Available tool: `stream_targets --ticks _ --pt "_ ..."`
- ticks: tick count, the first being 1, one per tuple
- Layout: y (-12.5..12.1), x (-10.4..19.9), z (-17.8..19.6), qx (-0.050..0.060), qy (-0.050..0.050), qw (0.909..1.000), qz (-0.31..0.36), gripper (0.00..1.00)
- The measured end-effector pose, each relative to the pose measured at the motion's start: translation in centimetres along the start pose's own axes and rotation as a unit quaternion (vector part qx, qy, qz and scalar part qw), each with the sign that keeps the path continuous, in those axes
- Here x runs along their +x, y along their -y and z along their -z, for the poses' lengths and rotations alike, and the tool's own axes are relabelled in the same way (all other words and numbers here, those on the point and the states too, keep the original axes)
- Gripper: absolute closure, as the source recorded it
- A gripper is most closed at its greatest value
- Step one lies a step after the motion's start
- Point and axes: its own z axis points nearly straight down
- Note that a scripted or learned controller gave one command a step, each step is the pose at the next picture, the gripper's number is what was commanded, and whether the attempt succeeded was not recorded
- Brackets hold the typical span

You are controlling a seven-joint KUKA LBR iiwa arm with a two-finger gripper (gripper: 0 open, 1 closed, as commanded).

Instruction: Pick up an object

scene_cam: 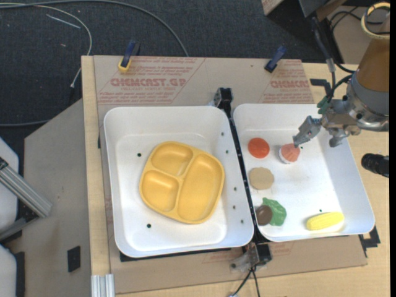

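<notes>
Gripper (322, 132): hovering over the right bin (346, 184), near a pink-and-white item (289, 153).
Left bin (117, 166): holding a yellow divided plate (182, 181).

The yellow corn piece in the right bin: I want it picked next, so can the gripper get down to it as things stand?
Probably yes. The yellow corn piece lies alone near the right bin's front corner, apart from the green item, with open floor around it. The gripper sits above the same bin, nothing between.

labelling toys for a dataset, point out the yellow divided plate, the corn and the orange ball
yellow divided plate (181, 181), camera view, centre ridge
corn (324, 221), camera view, middle of cob
orange ball (258, 147), camera view, top face
</notes>
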Motion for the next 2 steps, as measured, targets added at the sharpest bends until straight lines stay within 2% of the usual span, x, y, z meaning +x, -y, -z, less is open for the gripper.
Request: stream_targets --ticks 1,2 --pt "-0.2 0.0 0.5 -0.005 0.001 1.0 0.001 0.0" --pt "-0.1 -0.2 -3.8 -0.003 0.0 1.0 0.001 0.0"
